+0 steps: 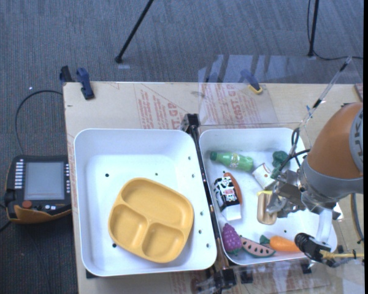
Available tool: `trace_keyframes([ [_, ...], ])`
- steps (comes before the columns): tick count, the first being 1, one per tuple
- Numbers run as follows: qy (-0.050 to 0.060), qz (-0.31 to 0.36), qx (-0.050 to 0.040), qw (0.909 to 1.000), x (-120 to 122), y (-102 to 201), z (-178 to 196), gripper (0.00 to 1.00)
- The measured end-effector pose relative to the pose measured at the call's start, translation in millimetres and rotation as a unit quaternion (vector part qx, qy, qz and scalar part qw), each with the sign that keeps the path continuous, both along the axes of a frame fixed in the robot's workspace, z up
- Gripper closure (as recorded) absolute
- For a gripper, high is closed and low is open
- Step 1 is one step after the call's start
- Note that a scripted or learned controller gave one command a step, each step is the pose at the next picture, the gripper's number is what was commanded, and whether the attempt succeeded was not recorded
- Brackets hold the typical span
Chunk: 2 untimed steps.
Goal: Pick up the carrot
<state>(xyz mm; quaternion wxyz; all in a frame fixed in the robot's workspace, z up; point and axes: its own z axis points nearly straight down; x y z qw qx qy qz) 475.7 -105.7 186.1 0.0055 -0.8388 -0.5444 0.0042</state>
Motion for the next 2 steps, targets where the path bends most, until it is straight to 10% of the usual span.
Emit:
trace_keyframes([
  [2,0.000,-0.125,-0.0011,0.9921,-2,-9,-14,1.00],
])
